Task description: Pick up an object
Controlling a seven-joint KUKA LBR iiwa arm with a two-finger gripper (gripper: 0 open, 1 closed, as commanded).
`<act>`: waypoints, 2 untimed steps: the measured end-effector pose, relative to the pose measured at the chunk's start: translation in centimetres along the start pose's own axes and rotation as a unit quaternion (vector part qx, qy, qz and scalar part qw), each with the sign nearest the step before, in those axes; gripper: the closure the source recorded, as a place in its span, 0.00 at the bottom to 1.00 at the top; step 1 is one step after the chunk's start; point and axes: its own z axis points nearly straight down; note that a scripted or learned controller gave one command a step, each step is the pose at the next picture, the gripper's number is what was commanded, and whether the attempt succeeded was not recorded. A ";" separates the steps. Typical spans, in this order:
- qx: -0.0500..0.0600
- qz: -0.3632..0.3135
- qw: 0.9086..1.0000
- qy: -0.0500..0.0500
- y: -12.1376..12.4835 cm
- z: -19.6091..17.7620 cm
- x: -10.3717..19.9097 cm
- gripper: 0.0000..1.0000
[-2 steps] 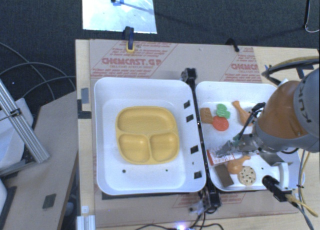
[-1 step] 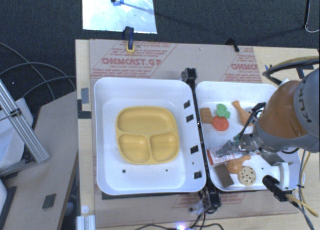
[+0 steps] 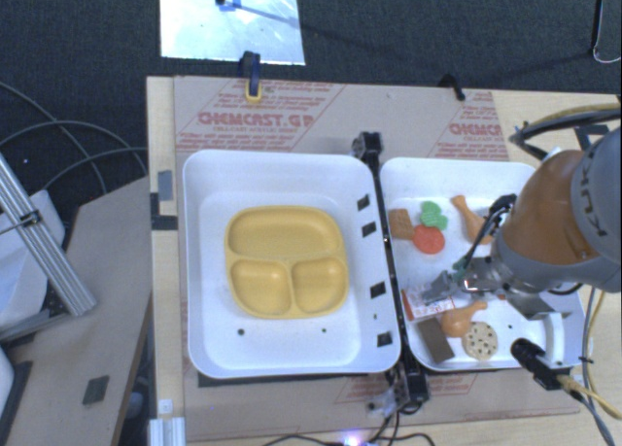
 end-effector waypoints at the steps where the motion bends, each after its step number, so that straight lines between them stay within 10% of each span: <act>1: 0.000 -0.001 1.000 0.002 3.9 2.0 -1.0 0.00; 2: -0.005 -0.002 1.000 0.000 7.2 -8.3 3.1 0.00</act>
